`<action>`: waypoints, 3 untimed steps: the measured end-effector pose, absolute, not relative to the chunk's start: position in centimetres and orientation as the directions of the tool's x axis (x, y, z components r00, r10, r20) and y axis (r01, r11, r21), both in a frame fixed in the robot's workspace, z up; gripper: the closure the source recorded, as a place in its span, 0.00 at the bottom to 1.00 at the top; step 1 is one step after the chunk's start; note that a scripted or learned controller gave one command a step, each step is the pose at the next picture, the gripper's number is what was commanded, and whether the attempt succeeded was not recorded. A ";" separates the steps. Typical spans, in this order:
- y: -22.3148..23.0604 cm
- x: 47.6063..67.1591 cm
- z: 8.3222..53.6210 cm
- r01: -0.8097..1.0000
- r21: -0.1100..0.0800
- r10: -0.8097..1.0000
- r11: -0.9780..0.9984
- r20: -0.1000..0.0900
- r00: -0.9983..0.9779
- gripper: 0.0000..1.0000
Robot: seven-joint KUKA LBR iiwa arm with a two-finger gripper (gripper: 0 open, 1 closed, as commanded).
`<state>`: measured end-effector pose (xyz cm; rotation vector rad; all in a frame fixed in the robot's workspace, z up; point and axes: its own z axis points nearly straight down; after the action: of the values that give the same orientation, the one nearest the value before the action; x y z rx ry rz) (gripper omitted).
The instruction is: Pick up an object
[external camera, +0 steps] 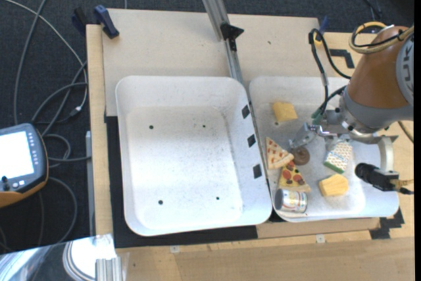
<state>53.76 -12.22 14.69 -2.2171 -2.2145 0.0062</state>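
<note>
reaching in from the right, grey arm (385, 85) with its orange band bent low over the right bin (263, 92), wrist angled down and to the left. gripper (304, 139) down among the toys, close to the bin floor near its middle.

counting now: two white bins side by side on the table (164, 43), left bin (131, 92) next to the right one. in the right bin, two yellow cheese-like blocks, one (284, 111) toward the far wall, one (334, 186) toward the near right. two pizza-slice toys, one (277, 154) near the left wall, the other (292, 177) just below it. one small brown round piece (300, 156) between the slices and the gripper. one silver can (292, 201) lying on its side at the near edge. one green-and-white patterned packet (339, 156) under the wrist.

fingers: too small and blurred to judge, cannot tell whether spread or closed. tips just above the brown piece, seemingly very near it; nothing visibly caught between them. all toys resting on the bin floor.
</note>
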 end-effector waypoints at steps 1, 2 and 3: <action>-12.1 54.0 9.8 1.000 0.000 1.000 -0.001 0.005 0.001 0.00; -12.2 54.1 11.2 1.000 0.008 1.000 0.000 0.002 0.000 1.00; -12.3 54.4 15.5 1.000 0.005 1.000 0.001 -0.001 -0.001 1.00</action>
<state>54.35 -12.32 15.53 -2.2231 -2.2264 -0.0047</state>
